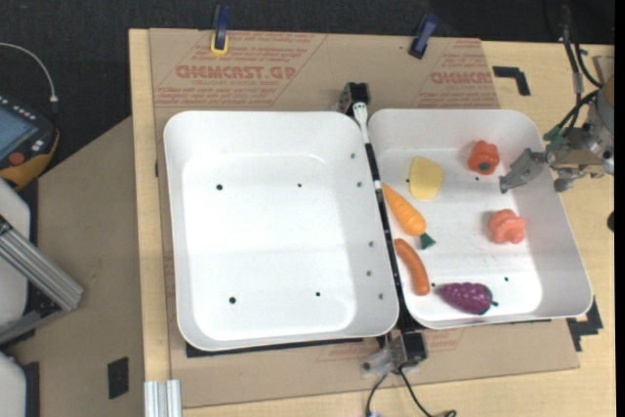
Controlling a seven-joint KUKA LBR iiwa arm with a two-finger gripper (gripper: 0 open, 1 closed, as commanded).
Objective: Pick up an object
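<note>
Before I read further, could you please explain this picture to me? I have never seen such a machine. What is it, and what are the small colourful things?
One camera looks down at a slant on a bench with two shallow white bins. The robot arm enters from the right; its claw hangs over the right bin. In that bin lie toy foods: a red pepper, a yellow piece, a carrot, a sausage, purple grapes and a pinkish piece. Nothing shows between the claw's fingers.

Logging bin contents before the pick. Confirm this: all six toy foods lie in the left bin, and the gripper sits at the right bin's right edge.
Wrong bin. The camera view shows all six foods, such as the carrot and grapes, in the right bin. The gripper does sit at that bin's right edge.
</note>
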